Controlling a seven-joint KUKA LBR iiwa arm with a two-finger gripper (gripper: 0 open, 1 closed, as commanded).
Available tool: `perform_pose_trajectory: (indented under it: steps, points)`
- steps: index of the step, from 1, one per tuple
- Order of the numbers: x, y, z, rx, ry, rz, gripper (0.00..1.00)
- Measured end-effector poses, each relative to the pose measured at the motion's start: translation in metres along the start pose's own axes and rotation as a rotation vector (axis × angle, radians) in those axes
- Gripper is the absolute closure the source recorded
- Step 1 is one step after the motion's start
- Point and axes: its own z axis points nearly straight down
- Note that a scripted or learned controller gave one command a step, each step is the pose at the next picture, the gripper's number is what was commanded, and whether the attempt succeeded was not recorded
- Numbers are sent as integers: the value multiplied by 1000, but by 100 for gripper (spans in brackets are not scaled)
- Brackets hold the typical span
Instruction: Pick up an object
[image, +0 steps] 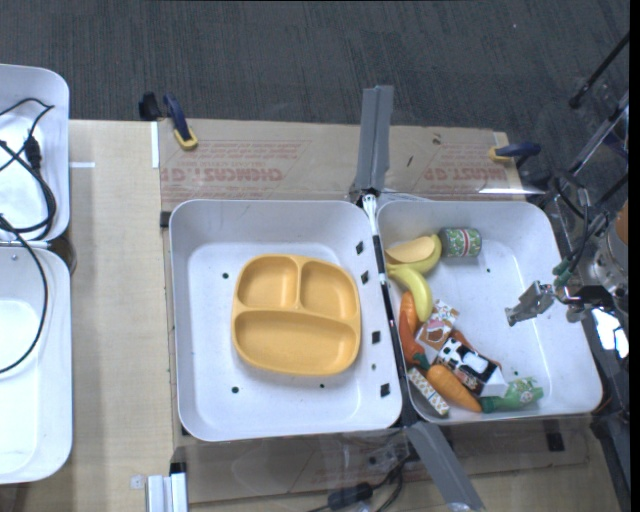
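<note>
Left bin (190, 330): you see a yellow divided plate (297, 315) at its middle.
Right bin (530, 255): along its left wall you find a banana (415, 290), a carrot (452, 388), a green can (461, 241) near the far edge, and packets at the near-left corner.
Gripper (527, 305): near the right wall, above bare floor, fingers parted, gripping nothing.
</note>
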Motion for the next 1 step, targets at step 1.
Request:
perform_pose_trajectory:
  steps: [1]
  points:
    - [22, 41, 54, 1, 1, -263, 0]
